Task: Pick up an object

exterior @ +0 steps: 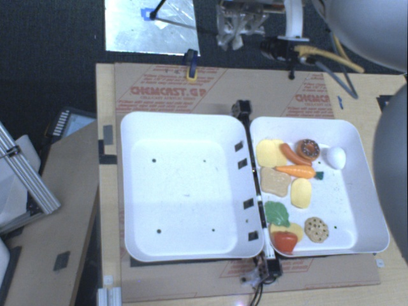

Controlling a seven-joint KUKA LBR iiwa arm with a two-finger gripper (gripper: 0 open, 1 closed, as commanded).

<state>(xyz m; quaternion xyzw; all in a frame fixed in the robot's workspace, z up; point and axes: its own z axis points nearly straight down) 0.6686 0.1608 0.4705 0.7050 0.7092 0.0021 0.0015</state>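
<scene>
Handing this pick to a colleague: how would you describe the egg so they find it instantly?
Look in the right-hand white bin, along its far side. The egg lies just right of the chocolate doughnut; it is the only plain white, smooth, rounded piece among coloured food.

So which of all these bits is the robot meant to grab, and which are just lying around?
For the job (toy food in the right bin):
carrot, doughnut, white egg, bread slice, cookie, tomato, sausage, gripper.

Just lying about:
left bin, cardboard sheet, silver plate, blue and yellow clamp.
</scene>
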